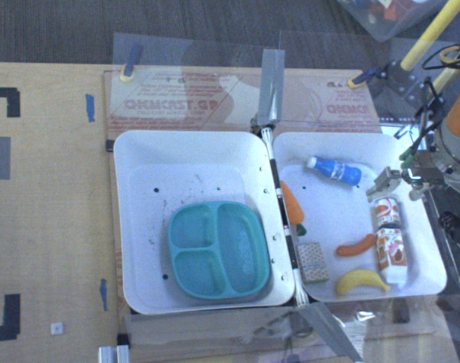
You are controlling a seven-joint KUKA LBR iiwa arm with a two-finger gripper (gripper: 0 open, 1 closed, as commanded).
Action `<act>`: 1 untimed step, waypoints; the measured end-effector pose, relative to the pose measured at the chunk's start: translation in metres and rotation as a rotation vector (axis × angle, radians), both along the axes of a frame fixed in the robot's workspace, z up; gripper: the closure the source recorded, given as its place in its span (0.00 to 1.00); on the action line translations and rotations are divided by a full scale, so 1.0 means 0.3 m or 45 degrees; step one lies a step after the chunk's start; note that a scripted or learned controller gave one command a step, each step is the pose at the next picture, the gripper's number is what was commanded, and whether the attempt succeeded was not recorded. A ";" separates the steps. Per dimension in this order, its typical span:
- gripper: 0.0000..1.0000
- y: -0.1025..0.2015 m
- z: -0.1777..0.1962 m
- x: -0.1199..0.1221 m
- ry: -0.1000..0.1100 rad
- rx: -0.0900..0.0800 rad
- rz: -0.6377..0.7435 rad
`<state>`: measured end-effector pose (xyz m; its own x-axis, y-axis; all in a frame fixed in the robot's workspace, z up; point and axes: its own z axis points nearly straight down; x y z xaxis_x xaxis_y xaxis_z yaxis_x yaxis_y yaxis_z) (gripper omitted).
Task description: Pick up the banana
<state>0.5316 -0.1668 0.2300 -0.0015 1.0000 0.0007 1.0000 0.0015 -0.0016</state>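
The camera looks down on two white bins side by side. The banana (361, 281) lies flat near the front edge of the right bin (434, 278). It is yellow and nothing is touching it. Just above it is a red sausage (355, 246), and beside that two tall bottles (389, 237) with white and red labels lie end to end. A small speckled sponge (312, 261) sits to the banana's left. A carrot (292, 204) rests by the wall between the bins. A blue bottle (335, 170) lies near the back.

The gripper (400, 180) is over the right bin's right side, far from the banana. It is small and blurry, so I cannot tell how it is set.

The left bin (139, 165) holds a blue-green tray (217, 249) with three parts.
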 end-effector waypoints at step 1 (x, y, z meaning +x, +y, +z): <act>0.00 -0.133 -0.425 0.103 -0.001 0.010 -0.491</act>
<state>0.5626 -0.2068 0.1023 0.3743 0.9272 0.0086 0.9273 -0.3743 -0.0026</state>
